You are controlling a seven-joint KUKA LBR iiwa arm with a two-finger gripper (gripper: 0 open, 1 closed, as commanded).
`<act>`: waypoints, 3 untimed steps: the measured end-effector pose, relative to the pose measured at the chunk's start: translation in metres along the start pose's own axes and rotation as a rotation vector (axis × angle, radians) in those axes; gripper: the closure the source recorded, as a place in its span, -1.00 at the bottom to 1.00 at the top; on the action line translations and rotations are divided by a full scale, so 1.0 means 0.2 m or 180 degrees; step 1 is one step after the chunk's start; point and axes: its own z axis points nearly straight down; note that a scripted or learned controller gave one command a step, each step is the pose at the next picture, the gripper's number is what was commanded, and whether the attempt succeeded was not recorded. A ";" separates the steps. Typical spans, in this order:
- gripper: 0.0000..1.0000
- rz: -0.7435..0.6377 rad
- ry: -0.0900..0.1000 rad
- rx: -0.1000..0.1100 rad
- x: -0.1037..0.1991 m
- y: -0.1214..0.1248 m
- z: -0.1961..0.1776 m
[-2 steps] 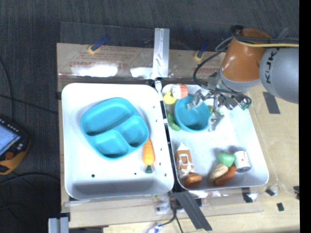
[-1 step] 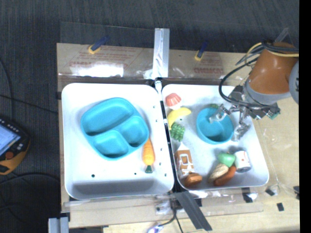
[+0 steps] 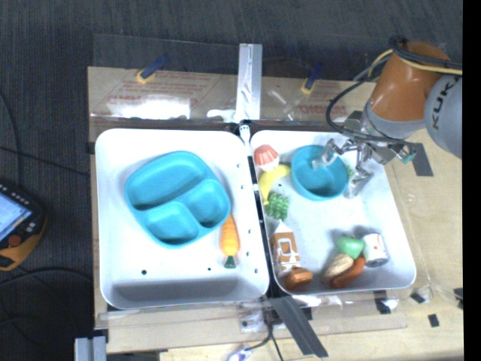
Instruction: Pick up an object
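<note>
From the fixed camera above the bench, the arm [image 3: 421,89] reaches in from the upper right, its orange band sitting over the far right corner of the right bin [image 3: 398,224]. The wrist points down and toward the left, so the gripper [image 3: 344,164] hangs over the right rim of a blue bowl [image 3: 317,177] in the upper part of that bin. Its two metal fingers [image 3: 331,155] stand apart, one over the bowl's inside and the other just outside the rim, with nothing visibly held between them.

Left of the bowl, along the bin's inner wall, lie a red and white piece [image 3: 265,156], a yellow piece [image 3: 272,179] and a green leafy piece [image 3: 277,205]. Lower down lie an orange and white box [image 3: 285,250] and a brown piece [image 3: 296,278]. Near the front right corner a green piece [image 3: 350,244], a small can [image 3: 374,250], a tan piece [image 3: 339,264] and a red piece [image 3: 350,274] cluster together.

The left bin [image 3: 120,277] holds a blue divided tray [image 3: 176,196], with a toy carrot [image 3: 229,238] just beside its right edge.
</note>
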 end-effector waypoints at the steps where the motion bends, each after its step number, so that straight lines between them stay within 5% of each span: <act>1: -1.00 -0.0845 0.0002 -0.0009 0.03 -0.04 0.00; 2: 1.00 -0.0843 -0.0004 -0.0020 0.03 -0.05 -0.06; 3: 1.00 -0.0457 0.0028 -0.0038 -0.25 0.33 -0.61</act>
